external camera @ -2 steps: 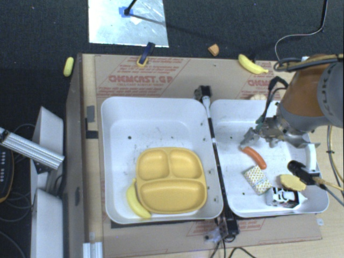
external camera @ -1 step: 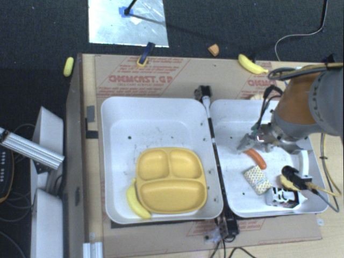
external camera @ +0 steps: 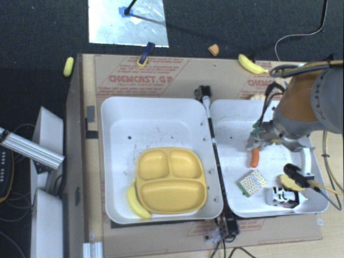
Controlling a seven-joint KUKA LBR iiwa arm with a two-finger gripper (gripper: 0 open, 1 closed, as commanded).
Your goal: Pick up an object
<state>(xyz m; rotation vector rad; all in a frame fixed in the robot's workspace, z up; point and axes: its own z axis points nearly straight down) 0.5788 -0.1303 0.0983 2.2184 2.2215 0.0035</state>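
Hovering gripper (external camera: 257,141) directly above orange carrot-like piece (external camera: 255,157), mid right bin (external camera: 231,117). Finger opening: cannot tell from here. You are needing straight descent, jaws straddling its narrow width, avoiding patterned block (external camera: 252,182) nearby toward front edge.

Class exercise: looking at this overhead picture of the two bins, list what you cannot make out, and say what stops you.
1. Camera view: the gripper is small and blurred above the orange carrot; contact between them is unclear.
2. The yellow banana is partly hidden under the yellow divided plate.
3. The print on the black-and-white item is too small to read.
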